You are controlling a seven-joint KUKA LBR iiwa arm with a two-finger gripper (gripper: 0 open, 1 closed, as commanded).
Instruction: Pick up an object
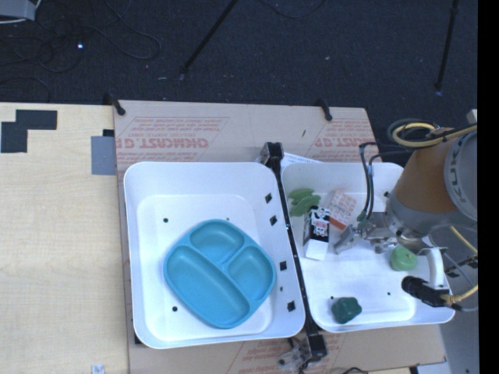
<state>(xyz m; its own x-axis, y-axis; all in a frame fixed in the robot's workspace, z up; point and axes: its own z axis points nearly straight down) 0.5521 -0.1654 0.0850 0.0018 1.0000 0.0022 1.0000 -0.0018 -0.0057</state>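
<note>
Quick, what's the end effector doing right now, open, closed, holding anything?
End effector: low in the right bin beside the small cartons; open or closed cannot be told, and nothing is visibly held.

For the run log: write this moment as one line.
gripper: low in right bin, fingers unclear | nearest: small packets | dark green lump: untouched | blue plate: left bin

My gripper (348, 240) sits low in the right bin (366, 318), a black-and-white carton (319, 226) just beside its tips, a light green lump (403, 259) behind it, a dark green object (345, 309) well below.
</note>
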